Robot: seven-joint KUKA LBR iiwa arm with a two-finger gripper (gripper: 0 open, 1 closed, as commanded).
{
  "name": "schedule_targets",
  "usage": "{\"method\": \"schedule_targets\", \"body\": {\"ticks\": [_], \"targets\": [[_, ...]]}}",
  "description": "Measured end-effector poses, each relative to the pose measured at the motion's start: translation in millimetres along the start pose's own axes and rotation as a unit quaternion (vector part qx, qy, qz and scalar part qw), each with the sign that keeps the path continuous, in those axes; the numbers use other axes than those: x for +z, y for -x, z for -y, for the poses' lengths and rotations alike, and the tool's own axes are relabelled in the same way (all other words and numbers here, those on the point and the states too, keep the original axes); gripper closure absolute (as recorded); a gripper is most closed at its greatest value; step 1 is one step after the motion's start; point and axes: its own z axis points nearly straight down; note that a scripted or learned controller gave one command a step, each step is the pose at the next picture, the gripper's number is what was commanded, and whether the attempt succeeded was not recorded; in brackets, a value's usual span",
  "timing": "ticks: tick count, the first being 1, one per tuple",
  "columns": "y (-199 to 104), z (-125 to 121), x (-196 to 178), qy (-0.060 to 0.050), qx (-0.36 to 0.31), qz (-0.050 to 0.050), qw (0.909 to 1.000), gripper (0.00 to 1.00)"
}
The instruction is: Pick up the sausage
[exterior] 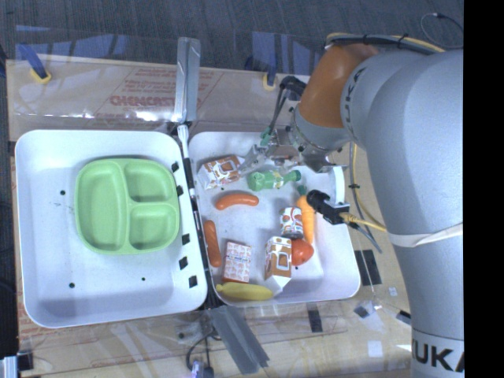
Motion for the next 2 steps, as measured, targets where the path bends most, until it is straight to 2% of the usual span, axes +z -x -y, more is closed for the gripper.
{"method": "schedule_targets", "body": {"ticks": [1,2], "targets": [[-28,25,47,-0.012,-0.048,-0.004,0.9988,0.00],[-28,25,37,-0.012,-0.050,-0.004,0.9987,1.00]]}}
